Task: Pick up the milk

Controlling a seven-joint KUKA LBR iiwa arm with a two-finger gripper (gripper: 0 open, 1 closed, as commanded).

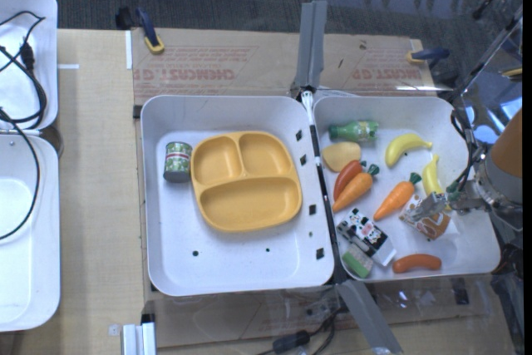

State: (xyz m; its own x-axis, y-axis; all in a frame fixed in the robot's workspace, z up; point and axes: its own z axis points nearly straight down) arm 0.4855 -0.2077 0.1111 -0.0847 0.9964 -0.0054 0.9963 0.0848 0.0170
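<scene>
One milk carton (365, 235), cow-patterned, lies flat near the right bin's (465, 266) front-left corner, long axis slanting. The gripper (432, 210) hovers to its right; whether it grips anything is unclear.

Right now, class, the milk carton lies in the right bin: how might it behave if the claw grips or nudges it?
The milk carton lies flat on its side, so it will probably slide, not roll. Its boxy toy look suggests it is light and fairly stiff. The green piece touching it and the nearby carrot could get shoved along.
</scene>
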